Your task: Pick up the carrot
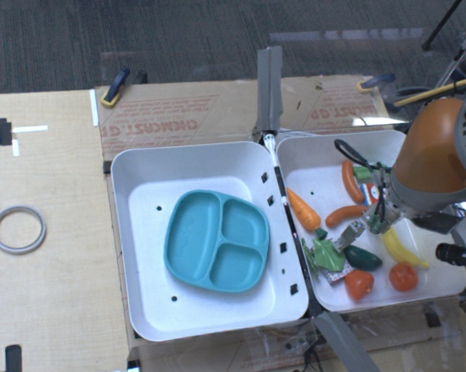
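Note:
The carrot (303, 208) is orange and lies at a slant in the right bin (321, 157), close to its left wall. A leafy green piece (327, 254) lies just below the carrot. My gripper (360, 229) hangs low over the middle of the right bin, to the right of the carrot and a little below it, apart from it. It sits between a red-orange sausage (345, 213) and a dark green vegetable (362, 258). Nothing shows in its grasp.
The right bin also holds a second sausage (350, 181), a yellow banana (402, 247) and two red tomatoes (359, 284) (403, 276). A teal divided plate (217, 240) lies in the left bin (140, 228). A tape roll (16, 229) rests on the bench at left.

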